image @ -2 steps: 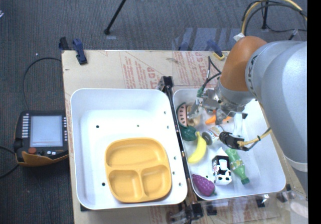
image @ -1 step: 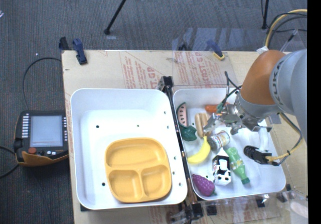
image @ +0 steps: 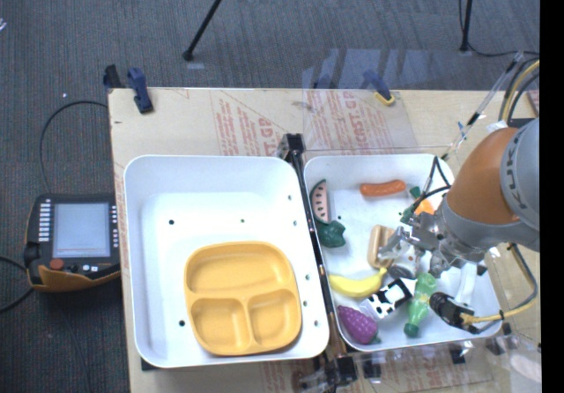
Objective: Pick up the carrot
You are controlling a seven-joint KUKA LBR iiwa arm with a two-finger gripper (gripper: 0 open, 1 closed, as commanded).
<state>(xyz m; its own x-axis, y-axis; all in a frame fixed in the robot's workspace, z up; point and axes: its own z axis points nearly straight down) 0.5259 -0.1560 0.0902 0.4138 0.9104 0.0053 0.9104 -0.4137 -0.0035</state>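
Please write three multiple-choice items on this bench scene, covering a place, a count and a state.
1. Where does the yellow tray lie? A) left bin B) right bin C) on the floor
2. How many compartments does the tray have? A) two B) three C) five
3. How is the carrot? A) lying in the right bin, apart from the pincer B) lifted clear C) on the tray

Answers: 1 A, it lies in the left bin; 2 B, three hollows show; 3 A, it lies near the bin's far wall, with the pincer nearer.
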